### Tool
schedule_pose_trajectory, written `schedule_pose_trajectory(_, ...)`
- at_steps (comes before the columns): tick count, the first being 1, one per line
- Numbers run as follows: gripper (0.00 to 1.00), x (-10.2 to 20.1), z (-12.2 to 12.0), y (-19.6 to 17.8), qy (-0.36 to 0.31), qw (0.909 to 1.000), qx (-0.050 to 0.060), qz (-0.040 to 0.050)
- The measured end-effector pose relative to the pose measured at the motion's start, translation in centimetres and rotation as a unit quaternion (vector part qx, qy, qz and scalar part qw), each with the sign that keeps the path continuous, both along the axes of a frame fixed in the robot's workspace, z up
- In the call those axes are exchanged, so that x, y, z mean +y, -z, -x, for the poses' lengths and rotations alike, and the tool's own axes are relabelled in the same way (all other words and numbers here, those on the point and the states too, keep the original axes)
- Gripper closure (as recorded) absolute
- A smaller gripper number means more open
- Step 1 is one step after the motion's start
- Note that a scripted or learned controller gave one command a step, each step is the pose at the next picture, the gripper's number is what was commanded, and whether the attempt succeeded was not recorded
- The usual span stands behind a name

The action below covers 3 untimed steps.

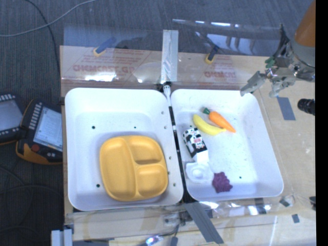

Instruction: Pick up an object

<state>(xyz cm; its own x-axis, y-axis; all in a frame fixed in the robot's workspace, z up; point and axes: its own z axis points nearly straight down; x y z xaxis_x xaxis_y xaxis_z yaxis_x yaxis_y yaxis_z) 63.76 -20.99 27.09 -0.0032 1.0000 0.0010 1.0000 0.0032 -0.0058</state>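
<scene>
The right bin (256,137) holds an orange carrot (221,119) with a green top, a yellow banana (207,126) touching it, a black-and-white cow-patterned bottle (196,147) with a white cap end, and a purple grape bunch (221,182) near the front. My gripper (264,83) hangs at the upper right, above the right bin's far right corner. Its fingers are spread apart and nothing is between them. It is well away from the carrot and the banana.
A yellow divided plate (134,166) lies in the left bin (82,117). A clear panel with blue and yellow clamps stands behind both bins. A teach pendant (41,132) lies on the floor to the left.
</scene>
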Motion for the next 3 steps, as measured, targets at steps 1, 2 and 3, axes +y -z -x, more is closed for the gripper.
schedule_pose_trajectory(1, 0.0, 3.6, 0.2, 17.3, 0.021, 0.9998, 0.0, 0.0013)
schedule_pose_trajectory(2, 1.0, 3.7, 0.3, 16.7, 0.02, 0.9998, 0.003, 0.0014)
schedule_pose_trajectory(3, 1.0, 9.7, 2.7, 6.8, -0.013, 0.9999, 0.0, 0.0001)
